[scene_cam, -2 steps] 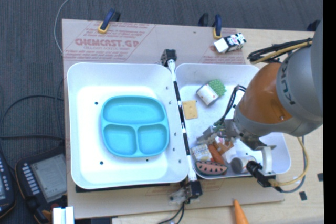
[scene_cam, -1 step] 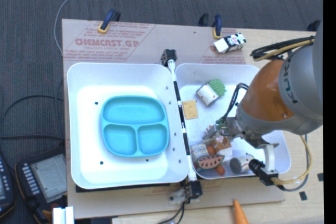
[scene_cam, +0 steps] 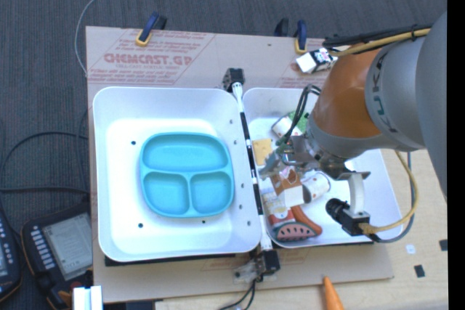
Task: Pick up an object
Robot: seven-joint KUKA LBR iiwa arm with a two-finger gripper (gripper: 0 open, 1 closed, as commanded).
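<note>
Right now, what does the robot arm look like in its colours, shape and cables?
The arm is thick and rounded, grey with a wide orange band above the wrist. Green and black cables run along the wrist, and a yellow cable loops beneath it.

The grey arm (scene_cam: pixel 407 83) reaches in from the right, its orange band bent downward, with the gripper (scene_cam: pixel 287 160) lowered, wrist tilted left.

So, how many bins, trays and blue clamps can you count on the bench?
White bins: 2, left bin and right bin
Blue divided tray: 1
Blue clamps: 2, left clamp and right clamp
Total: 5
</note>
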